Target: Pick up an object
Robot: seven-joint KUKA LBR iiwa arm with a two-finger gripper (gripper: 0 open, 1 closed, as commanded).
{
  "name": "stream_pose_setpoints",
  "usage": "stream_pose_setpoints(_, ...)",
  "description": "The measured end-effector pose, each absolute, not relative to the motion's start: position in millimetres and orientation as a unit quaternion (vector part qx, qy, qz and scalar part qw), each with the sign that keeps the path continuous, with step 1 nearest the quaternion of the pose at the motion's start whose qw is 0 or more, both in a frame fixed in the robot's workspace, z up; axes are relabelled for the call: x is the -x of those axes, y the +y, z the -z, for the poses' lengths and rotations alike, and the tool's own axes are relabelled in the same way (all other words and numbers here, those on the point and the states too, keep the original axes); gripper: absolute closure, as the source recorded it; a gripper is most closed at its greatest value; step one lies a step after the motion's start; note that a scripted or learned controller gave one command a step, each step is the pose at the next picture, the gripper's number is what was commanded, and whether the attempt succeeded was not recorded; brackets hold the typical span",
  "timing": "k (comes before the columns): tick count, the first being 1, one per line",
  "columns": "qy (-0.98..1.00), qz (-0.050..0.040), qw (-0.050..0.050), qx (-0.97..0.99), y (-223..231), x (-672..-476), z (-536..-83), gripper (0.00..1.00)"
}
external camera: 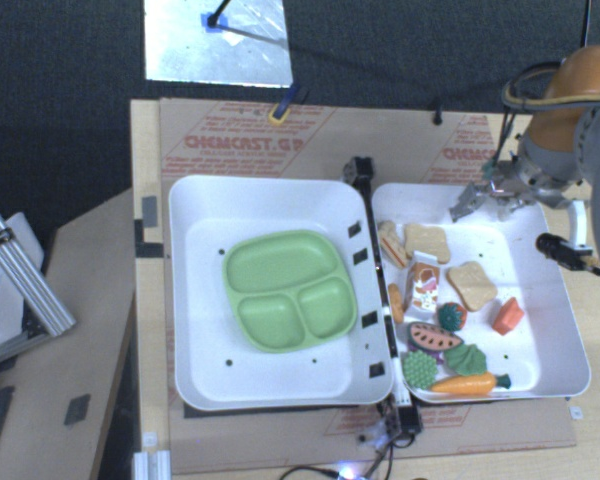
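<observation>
1. Nearest edge of the bench [280, 438]: bare brown board with red print, and some cable ends at the bottom of the frame.
2. Right bin [555, 363], near corner: a carrot [464, 385] lies along the front wall, with a green leafy piece [467, 358] just behind it and a green knobbly piece [418, 369] to its left.
3. Just behind those: a watermelon slice [432, 337] and a small round red and green piece [451, 316], close together.
4. An orange-red block [508, 315] lies apart from the heap, toward the right wall of the same bin.
5. Middle of the right bin: a bread slice [471, 285], and a small printed carton [423, 288] just left of it.
6. Further back: a second bread slice [427, 241], and a hot dog [391, 245] close against the divider between the bins.
7. Left bin [200, 218]: a green divided plate [284, 289] with three compartments sits near its centre, flat.
8. Gripper [472, 203]: over the far right part of the right bin, above the white floor, well apart from the nearest bread slice. Nothing is visible between its fingers. How far they are spread: cannot tell, the view is too small and cluttered there.
9. Arm [570, 98]: grey with an orange band, entering from the right behind the bin.
10. Farthest: a shiny metal sheet [218, 28] on dark carpet beyond the bench.
</observation>
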State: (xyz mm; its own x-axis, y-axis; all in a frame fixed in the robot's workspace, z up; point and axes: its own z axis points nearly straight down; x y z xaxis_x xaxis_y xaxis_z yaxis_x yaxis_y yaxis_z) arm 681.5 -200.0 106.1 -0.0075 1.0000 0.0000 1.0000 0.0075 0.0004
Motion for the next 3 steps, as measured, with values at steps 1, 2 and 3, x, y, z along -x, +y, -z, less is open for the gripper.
stream_pose_setpoints(1,0.709,0.0018,-0.001,-0.705,-201,-683.4,-92,0.00)
stream_pose_setpoints(2,0.710,0.0025,0.005,-0.705,-204,-683.8,-103,1.00)
stream_pose_setpoints(3,0.709,-0.0021,0.004,-0.705,-206,-690.7,-167,1.00)
